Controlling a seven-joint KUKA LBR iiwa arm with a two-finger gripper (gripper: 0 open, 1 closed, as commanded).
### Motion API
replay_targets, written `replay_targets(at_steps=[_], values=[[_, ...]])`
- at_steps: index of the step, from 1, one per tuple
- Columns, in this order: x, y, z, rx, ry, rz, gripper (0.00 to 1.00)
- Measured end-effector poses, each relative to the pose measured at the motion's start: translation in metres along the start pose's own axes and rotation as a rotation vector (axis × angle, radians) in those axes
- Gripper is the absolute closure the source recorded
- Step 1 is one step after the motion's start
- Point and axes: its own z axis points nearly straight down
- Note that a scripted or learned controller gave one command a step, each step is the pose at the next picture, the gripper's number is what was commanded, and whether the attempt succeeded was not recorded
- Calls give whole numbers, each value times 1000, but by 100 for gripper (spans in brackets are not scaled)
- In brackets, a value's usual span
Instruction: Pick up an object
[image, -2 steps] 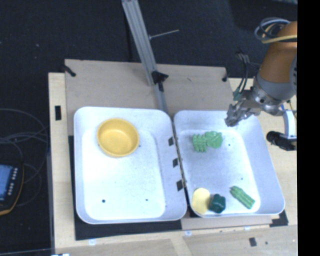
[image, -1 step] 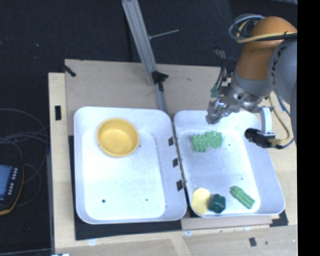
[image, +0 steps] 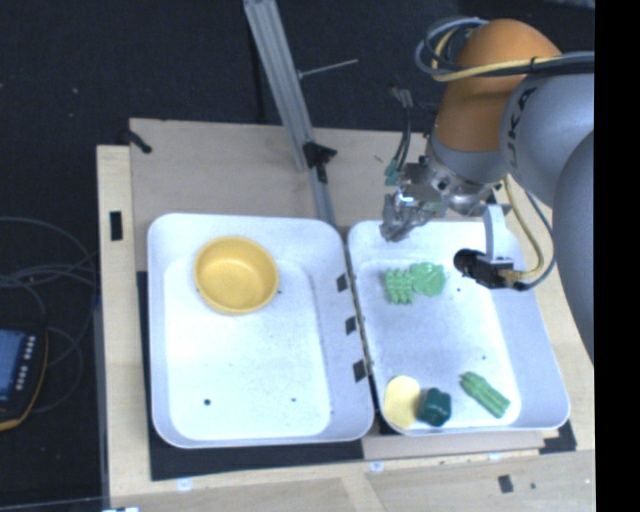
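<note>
The gripper (image: 397, 222) hangs over the far edge of the right bin (image: 520, 345); whether it is parted or closed cannot be told, and nothing shows in it. A light green ridged object (image: 413, 282) lies just beside and below it.

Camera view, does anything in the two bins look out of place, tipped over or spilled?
Nothing stands out. The yellow bowl sits upright in the left bin. In the right bin, a light green piece, a yellow piece, a dark green block and a green piece lie inside its walls.
</note>
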Motion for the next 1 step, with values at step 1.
replay_targets(at_steps=[1], values=[[43,7,1,1,0,1,100]])
